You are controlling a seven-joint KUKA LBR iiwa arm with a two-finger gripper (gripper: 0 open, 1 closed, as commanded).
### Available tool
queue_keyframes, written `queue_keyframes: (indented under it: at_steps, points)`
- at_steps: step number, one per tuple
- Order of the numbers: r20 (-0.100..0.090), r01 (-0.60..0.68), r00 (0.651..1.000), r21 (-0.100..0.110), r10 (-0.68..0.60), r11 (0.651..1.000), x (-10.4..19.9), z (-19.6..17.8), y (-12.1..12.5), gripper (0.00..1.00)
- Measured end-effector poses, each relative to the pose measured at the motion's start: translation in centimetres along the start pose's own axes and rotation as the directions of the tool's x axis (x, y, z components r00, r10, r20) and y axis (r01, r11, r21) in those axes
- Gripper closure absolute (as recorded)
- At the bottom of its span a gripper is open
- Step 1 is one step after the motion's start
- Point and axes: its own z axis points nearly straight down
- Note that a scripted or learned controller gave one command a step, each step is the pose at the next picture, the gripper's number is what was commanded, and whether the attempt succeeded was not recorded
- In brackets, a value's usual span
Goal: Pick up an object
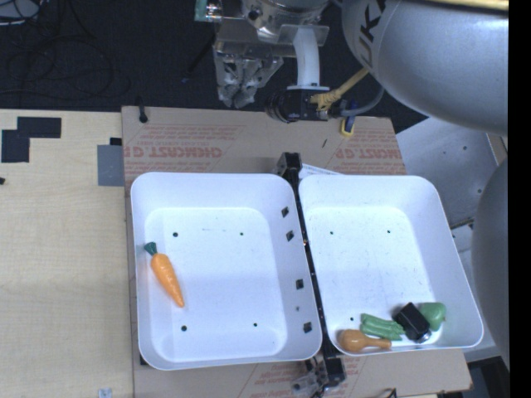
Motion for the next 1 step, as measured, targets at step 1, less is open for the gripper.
queue_keyframes:
  at_steps: [1]
  points:
    - [-0.006, 0.003, 1.000, -0.014, -0.003, 1.000, 2.69, -7.21, -0.02, 1.00]
